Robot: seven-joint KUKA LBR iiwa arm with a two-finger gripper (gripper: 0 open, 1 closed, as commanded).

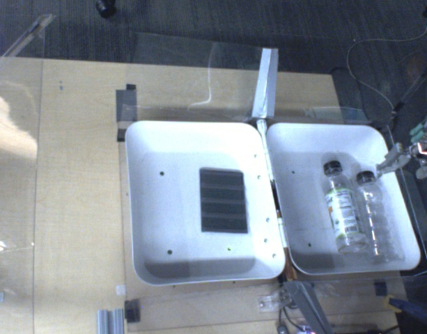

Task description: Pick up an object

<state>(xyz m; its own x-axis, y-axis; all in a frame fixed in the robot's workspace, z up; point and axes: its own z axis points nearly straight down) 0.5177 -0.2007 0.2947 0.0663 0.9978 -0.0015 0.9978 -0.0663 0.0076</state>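
Two clear plastic bottles with black caps lie side by side in the right bin, caps pointing to the far side. The left bottle has a pale label; the right bottle is bare and rests by the bin's right wall. A flat black ribbed pad lies in the middle of the left bin. My gripper pokes in at the right edge of the view, over the right bin's rim, just right of the bare bottle's cap and holding nothing that I can see.
A metal divider bar runs from the gap between the bins to the far side. Cables hang at the far right. The wooden bench spreads wide to the left of the bins.
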